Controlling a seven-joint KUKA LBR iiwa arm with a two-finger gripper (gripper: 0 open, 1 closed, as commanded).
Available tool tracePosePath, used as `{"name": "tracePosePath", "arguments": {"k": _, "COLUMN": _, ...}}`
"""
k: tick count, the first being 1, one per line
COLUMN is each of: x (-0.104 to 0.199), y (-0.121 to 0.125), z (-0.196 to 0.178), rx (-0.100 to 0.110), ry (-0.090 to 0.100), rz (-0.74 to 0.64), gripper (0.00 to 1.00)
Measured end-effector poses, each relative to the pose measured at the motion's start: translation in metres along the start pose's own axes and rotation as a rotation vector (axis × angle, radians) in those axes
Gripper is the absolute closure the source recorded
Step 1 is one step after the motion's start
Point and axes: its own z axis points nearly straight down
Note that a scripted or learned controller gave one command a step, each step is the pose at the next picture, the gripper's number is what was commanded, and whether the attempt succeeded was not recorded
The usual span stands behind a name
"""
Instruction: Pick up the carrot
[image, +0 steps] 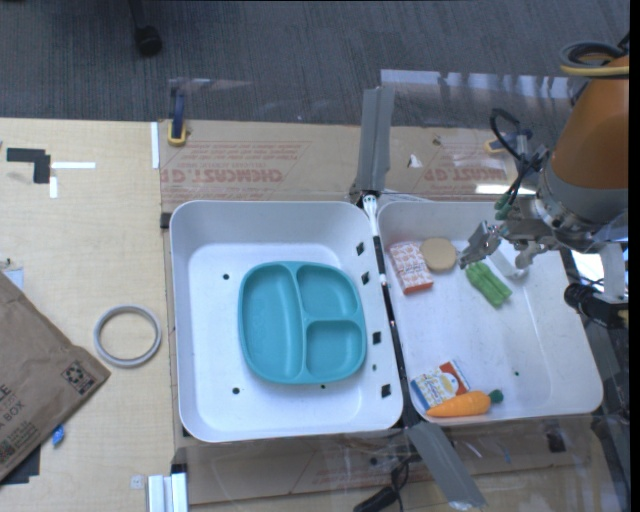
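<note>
Progress: nothing is held as yet; the carrot (461, 404) lies untouched; approach, grasp and lift are judged to remain
Carrot place: in the right bin (560, 395), at its near edge, touching a small packet (438, 382)
Carrot axis: roughly along that edge; green top toward the bin's right, tip toward its left
Jaws: well apart from the carrot, at the bin's far side beside a green item (488, 283); gripper (500, 240) spread cannot be told

Bench (80, 260) (bins (190, 300), tape ring (127, 334))
</note>
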Motion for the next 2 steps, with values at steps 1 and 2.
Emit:
{"name": "tracePosePath", "arguments": {"k": 1, "x": 0.0523, "y": -0.0639, "z": -0.0147, "rx": -0.001, "ry": 0.0, "rz": 0.085, "gripper": 0.0}}
{"name": "tracePosePath", "arguments": {"k": 2, "x": 0.051, "y": -0.0634, "z": -0.0227, "rx": 0.0, "ry": -0.001, "rz": 0.088, "gripper": 1.0}}
